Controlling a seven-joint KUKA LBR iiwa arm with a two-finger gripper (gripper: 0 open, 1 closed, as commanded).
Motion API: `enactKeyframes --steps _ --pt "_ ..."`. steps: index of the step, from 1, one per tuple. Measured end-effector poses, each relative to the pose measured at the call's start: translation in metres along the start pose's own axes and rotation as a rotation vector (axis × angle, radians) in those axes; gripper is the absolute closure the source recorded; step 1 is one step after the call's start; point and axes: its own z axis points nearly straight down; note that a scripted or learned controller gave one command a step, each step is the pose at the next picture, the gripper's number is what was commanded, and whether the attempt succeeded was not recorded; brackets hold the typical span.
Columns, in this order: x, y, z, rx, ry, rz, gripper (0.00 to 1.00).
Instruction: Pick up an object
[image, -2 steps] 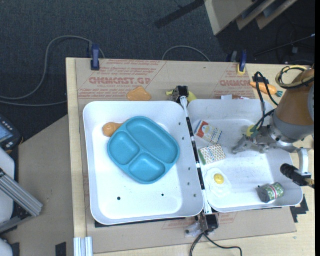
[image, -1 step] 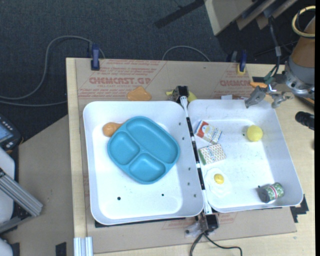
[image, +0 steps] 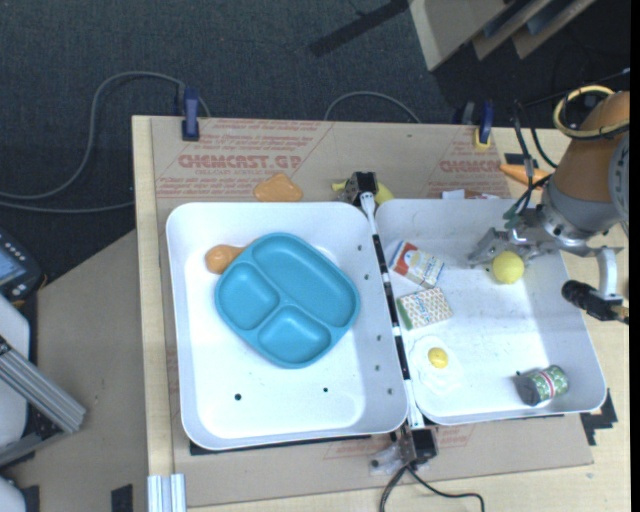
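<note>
The approach step is judged in hand: the gripper (image: 497, 252) is spread wide just over a lemon (image: 508, 267) near the right bin's (image: 480, 408) far edge. Descent and closure are called for next.

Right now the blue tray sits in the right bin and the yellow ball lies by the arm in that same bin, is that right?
Not quite. The camera view shows the blue tray in the left bin, not the right. The yellow ball does lie by the arm, in the right bin.
</note>
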Motion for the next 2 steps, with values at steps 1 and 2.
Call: enactKeyframes --steps 1,2 --pt "-0.003 0.001 -0.013 -0.004 -0.011 -0.001 1.00" --pt "0.096 0.024 -0.001 -0.001 -0.010 -0.006 1.00"
